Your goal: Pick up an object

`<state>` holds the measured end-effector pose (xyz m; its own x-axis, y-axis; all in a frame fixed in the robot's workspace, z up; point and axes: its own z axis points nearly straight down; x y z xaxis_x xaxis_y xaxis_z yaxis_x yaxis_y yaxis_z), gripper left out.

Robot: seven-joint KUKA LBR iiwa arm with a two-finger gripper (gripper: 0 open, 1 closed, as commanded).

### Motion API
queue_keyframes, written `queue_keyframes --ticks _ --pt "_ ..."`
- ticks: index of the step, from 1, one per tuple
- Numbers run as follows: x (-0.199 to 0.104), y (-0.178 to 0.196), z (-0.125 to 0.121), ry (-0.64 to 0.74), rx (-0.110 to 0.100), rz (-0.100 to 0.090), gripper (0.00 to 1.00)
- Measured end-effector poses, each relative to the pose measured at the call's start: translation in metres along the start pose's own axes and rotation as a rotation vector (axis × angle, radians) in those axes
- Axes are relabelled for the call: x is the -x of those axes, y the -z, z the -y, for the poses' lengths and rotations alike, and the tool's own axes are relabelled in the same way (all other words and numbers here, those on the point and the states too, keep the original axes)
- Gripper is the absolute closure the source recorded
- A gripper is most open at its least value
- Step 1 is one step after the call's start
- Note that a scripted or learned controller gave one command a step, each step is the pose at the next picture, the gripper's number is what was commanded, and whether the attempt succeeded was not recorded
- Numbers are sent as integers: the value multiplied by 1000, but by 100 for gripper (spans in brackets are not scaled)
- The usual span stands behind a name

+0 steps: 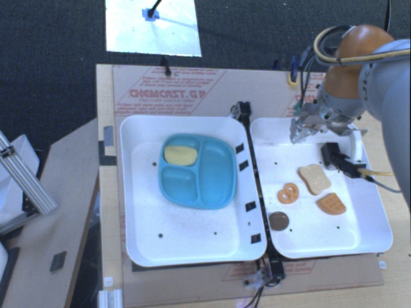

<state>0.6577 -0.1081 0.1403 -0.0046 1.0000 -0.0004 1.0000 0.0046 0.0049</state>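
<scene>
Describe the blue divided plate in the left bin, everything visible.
The light blue, rounded-square plastic plate lies flat in the left shallow white bin, roughly centred and turned slightly askew to the bin walls. Raised ridges split it into three compartments: one large on the right, two smaller on the left. A yellow, rounded block-like food piece sits in the upper-left compartment; the other two hold nothing. Its surface looks smooth and matte. The plate stands apart from the bin walls.

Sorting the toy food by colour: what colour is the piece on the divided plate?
Yellow piece, on the blue divided plate, in the camera view.
</scene>
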Motion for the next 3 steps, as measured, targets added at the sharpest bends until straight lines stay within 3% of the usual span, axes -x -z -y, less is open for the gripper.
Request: queue_keyframes --ticks 2,3 --pt "-12 119 6 3 2 0 100" --pt "-72 120 -2 4 -1 -1 100"
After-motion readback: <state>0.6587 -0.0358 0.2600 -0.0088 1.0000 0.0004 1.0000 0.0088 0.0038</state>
